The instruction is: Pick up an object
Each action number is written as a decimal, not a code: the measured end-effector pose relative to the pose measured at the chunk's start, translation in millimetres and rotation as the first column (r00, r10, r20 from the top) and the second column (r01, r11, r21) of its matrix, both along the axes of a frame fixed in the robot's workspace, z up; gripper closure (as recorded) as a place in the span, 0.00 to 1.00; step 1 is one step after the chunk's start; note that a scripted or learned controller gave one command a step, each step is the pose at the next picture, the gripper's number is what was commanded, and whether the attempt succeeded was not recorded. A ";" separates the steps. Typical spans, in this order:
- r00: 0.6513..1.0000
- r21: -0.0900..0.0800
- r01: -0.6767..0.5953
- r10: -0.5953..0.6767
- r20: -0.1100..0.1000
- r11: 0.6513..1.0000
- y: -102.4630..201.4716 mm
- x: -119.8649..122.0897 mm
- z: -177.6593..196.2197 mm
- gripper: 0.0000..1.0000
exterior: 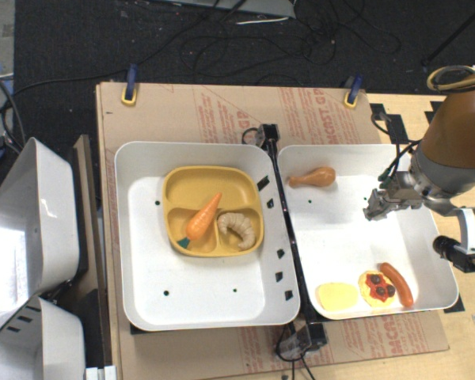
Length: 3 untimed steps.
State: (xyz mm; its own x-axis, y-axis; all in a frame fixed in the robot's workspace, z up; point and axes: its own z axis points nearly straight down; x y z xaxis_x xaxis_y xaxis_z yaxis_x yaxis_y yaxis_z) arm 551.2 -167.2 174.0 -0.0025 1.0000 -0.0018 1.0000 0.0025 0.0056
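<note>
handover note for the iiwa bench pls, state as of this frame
End effector: over the right bin, upper right part, nothing seen between its fingers; open or shut not readable from here.
Right bin: drumstick near the top left, yellow disc, small pizza and sausage along the bottom edge.
Left bin: yellow divided plate holding a carrot and a shrimp.
Done: nothing lifted yet.
Left: pick up an object; the drumstick looks nearest to the end effector.
</note>
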 end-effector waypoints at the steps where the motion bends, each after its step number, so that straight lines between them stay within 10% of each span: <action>1: 1.000 0.000 -0.001 0.001 0.000 1.000 5.0 5.0 61.6 1.00; 3: 1.000 0.003 -0.006 0.006 -0.006 1.000 64.0 10.3 108.6 1.00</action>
State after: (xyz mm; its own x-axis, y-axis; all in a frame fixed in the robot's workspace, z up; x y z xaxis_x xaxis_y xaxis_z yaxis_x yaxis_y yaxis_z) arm 561.5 -103.2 282.6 -0.0085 1.0000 0.0013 1.0000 0.0085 -0.0002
